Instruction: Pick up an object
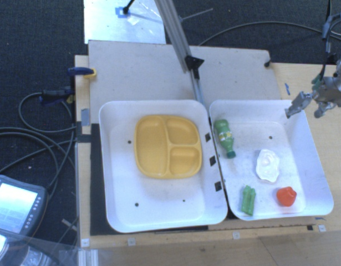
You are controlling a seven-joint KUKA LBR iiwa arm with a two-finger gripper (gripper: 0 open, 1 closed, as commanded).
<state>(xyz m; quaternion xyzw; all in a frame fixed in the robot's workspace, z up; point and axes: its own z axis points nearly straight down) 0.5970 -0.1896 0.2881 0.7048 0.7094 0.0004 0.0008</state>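
Note:
My gripper [310,107] hangs at the far right, above the back right corner of the right bin [303,123], with its two fingers spread open and nothing between them. In that bin a green bottle [224,138] lies near the left wall. A white flat object [267,165] rests in the middle. A red object [286,196] sits at the front right, and a small green object [248,199] lies at the front. All of these lie well below and left of the gripper.
The left bin [117,198] holds a yellow divided plate [167,147]. A slanted metal pole [176,32] runs down to the seam between the bins. Cables and a pendant [15,204] lie on the floor at left.

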